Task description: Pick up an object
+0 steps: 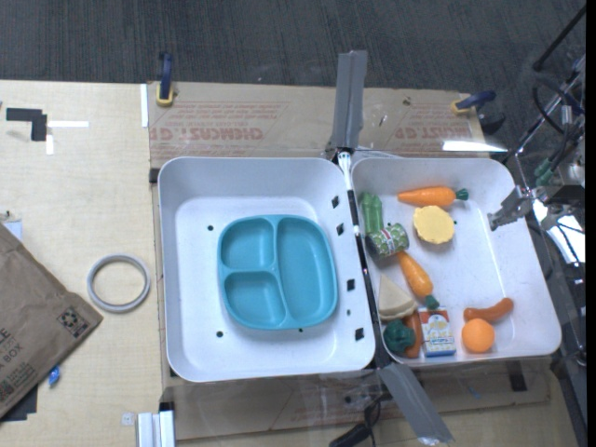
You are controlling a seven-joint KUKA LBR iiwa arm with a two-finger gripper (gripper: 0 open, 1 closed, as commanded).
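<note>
Around my bench I see dark grey carpet (233,17) along the far side, a pale wooden benchtop (74,212) bearing a tape ring (118,281) and a brown cardboard box (33,329), and brown printed cardboard (242,124) clamped behind.

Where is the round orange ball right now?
In the camera view, the round orange ball sits in the near right corner of the right white bin, just below the small curved orange sausage and right of the little juice carton.
</note>
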